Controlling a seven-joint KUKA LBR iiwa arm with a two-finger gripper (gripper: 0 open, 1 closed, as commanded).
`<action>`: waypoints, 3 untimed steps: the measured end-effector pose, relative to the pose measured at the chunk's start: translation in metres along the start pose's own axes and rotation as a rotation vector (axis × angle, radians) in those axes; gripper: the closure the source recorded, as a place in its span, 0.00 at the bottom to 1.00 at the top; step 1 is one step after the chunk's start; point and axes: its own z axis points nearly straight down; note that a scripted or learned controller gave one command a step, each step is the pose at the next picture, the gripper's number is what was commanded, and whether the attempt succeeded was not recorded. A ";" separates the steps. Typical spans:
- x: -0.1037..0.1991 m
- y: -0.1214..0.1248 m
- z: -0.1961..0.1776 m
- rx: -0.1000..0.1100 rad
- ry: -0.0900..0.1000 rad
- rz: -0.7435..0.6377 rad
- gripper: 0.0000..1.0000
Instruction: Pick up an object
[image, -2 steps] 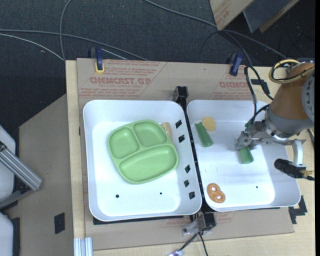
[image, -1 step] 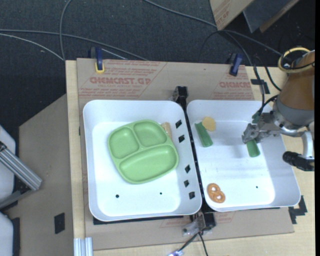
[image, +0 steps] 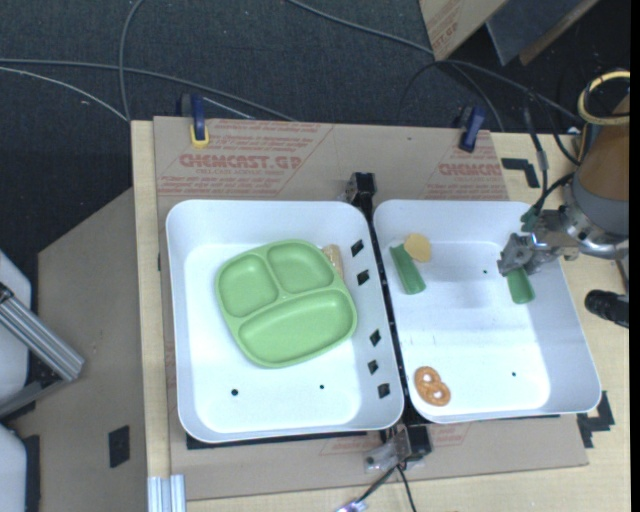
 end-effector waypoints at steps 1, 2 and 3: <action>-0.002 0.011 -0.051 0.000 0.000 -0.001 1.00; 0.055 0.009 -0.052 0.007 0.003 -0.003 1.00; 0.111 -0.003 -0.041 0.009 0.005 -0.005 1.00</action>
